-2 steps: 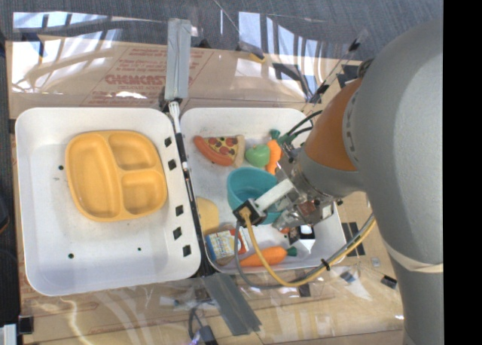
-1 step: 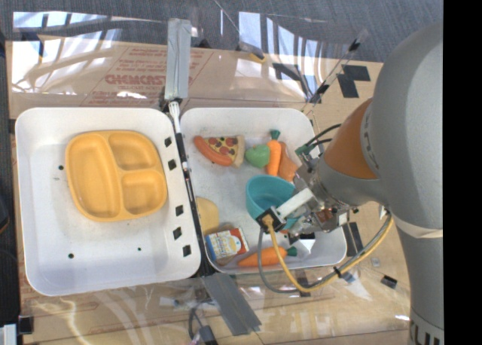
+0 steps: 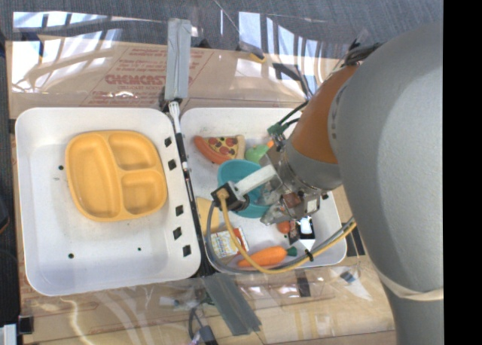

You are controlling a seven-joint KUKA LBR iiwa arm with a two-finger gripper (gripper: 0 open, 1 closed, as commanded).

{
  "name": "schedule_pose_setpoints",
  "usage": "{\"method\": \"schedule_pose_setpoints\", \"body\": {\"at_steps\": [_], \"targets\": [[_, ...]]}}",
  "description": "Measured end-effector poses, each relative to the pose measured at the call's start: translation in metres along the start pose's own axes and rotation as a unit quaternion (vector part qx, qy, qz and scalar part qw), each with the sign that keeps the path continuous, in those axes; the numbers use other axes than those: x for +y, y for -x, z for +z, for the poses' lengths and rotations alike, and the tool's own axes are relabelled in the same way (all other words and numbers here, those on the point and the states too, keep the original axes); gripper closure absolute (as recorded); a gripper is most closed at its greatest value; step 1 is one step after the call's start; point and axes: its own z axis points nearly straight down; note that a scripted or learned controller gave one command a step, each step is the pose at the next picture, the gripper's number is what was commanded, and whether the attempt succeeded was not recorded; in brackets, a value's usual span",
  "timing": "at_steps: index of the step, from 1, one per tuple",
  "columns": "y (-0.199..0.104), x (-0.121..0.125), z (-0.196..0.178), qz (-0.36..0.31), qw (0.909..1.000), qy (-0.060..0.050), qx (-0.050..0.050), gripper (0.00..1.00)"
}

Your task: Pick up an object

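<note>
Camera view looks down at a slant on two shallow white bins set side by side on the surface. The left bin point(image 3: 45, 261) carries a yellow tray point(image 3: 114, 173) with three compartments, lying flat towards its upper middle.

The right bin point(image 3: 194, 121) is crowded. A toy slice of pizza point(image 3: 219, 147), orange with coloured spots on a pale crust, lies near the upper left corner. Just to its right sits a small green piece point(image 3: 257, 153), partly covered by the arm. Below them is a teal bowl point(image 3: 238, 178), round and open upward, near the middle of the bin. An orange carrot point(image 3: 265, 257) with a green end lies along the lower edge, and just left of it a small printed packet point(image 3: 223, 243) rests against the lower left corner.

The grey arm point(image 3: 399, 163) with its orange band point(image 3: 320, 129) reaches in from the right and covers much of the right bin's right side. The hand point(image 3: 280, 212) hangs low over the bin, just right of the teal bowl and above the carrot. A white bar on the wrist stretches across the bowl's rim. Whether the hand's grip is apart or together cannot be told: cables and fittings clutter it, and no object can be seen between its parts. A yellow cable point(image 3: 324, 249) loops below it across the carrot.
</note>
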Motion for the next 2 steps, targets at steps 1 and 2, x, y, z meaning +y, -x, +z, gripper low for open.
{"method": "schedule_pose_setpoints", "body": {"at_steps": [1,2], "targets": [[0.018,0.065,0.039,0.018,0.9998,0.000,-0.004,1.00],[0.013,0.077,-0.017,-0.076,0.9971,0.001,-0.001,1.00]]}}
